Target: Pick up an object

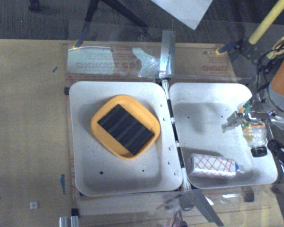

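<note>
Zero lifted yet. Poised gripper (235, 120) over right side of right shallow white bin (203, 100), apart or together impossible to tell; red-crosshatched white tube (213, 165) lying at near edge. Remaining: descend, clamp, lift.

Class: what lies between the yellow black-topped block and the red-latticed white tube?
In the camera view, only the two white bins' adjoining rims and bare floor.

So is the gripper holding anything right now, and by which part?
Cannot tell. The gripper hangs over the right bin; the box and the orange pad lie apart from it.
</note>
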Robot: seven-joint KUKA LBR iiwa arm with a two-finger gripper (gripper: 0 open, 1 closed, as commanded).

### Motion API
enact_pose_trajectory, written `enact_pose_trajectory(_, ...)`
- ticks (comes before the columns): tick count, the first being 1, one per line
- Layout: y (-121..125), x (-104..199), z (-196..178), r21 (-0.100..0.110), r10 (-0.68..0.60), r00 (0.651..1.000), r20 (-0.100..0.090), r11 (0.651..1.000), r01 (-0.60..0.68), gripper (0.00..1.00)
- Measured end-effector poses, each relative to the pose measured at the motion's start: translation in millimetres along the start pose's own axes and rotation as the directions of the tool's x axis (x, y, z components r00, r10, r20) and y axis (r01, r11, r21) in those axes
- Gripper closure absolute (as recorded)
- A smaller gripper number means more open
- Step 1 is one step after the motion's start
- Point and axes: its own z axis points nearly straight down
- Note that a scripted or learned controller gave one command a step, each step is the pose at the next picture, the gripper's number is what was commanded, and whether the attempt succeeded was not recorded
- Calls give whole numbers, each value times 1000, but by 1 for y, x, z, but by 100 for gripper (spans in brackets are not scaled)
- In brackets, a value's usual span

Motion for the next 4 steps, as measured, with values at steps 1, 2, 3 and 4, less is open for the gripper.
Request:
enact_pose_trajectory(1,45,-32,68,-4,13,1000,3,1000,-13,0)
enact_pose_trajectory(2,93,-24,123,-8,-130,992,5,992,130,0)
enact_pose_trajectory(3,94,-25,113,-12,-128,992,6,992,128,100)
enact_pose_trajectory(4,101,-12,20,-5,-326,945,5,945,326,100)
